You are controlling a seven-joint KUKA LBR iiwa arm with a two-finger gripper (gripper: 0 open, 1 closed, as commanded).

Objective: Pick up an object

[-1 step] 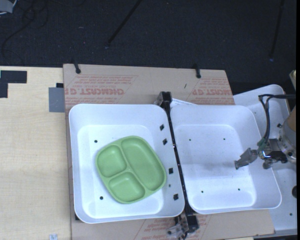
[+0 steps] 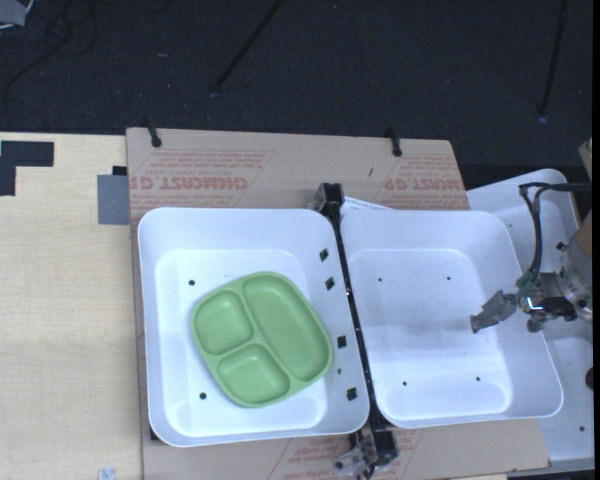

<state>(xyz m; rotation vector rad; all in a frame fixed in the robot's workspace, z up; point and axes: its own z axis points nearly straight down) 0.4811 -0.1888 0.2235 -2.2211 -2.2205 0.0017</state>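
Note:
A light green plate (image 2: pixel 261 339) with three compartments lies flat in the left bin (image 2: pixel 165 268), slightly toward the front. My gripper (image 2: pixel 492 311) hangs low over the right edge of the right bin (image 2: pixel 430 378), far to the right of the plate. Nothing shows in the gripper. The arm behind it runs out of view on the right.
Both bins rest on a cardboard sheet (image 2: pixel 280 173). A black clip strip (image 2: pixel 345 313) runs between the bins. A dark cable (image 2: pixel 533 228) loops above the gripper at the right. Pale wooden bench top (image 2: pixel 50 318) extends to the left.

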